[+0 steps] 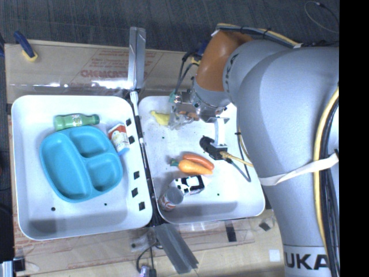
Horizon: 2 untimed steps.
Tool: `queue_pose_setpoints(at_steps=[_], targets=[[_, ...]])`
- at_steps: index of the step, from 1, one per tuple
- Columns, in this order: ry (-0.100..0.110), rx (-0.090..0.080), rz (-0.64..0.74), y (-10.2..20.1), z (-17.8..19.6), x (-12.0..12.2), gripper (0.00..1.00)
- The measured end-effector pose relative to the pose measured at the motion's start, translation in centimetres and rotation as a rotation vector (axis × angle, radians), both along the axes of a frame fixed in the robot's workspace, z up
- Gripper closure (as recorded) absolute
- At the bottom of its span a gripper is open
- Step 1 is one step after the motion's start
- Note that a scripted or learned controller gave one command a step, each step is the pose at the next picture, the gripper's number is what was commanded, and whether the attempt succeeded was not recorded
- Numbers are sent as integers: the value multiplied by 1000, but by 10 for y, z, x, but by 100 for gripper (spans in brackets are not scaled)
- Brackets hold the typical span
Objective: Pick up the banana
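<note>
The pincer (183, 113) hangs low over the far end of the right bin (242, 203), under the arm's orange band. Whether it is open or closed cannot be told from this slant, since the wrist covers much of it. The banana (159, 118) lies on the bin floor just beside the pincer, on the side toward the left bin (29, 212). Only its yellow end is clear, and whether the pincer touches it cannot be told.

Nearer the camera than the pincer, well apart from it, an orange vegetable (196, 165) with a green stem lies in the middle of the same bin. Beyond that, a black-and-white object (191, 184) and a tipped can (171, 198) sit close together near the front wall.

Across the divider from the pincer, the left bin holds a green bottle (76, 120), a blue divided plate (81, 163) and a small bottle with a red-and-white label (119, 138) beside the plate.
</note>
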<state>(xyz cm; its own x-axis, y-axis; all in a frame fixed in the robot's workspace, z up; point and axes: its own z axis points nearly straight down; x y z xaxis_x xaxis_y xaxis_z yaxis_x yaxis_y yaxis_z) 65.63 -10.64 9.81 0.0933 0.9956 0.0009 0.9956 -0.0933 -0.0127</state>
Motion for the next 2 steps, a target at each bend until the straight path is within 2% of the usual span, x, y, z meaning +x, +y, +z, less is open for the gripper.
queue_pose_setpoints(at_steps=[1,2], targets=[[0,0,0,0,0,0,0],[4,0,6,1,8,0,100]])
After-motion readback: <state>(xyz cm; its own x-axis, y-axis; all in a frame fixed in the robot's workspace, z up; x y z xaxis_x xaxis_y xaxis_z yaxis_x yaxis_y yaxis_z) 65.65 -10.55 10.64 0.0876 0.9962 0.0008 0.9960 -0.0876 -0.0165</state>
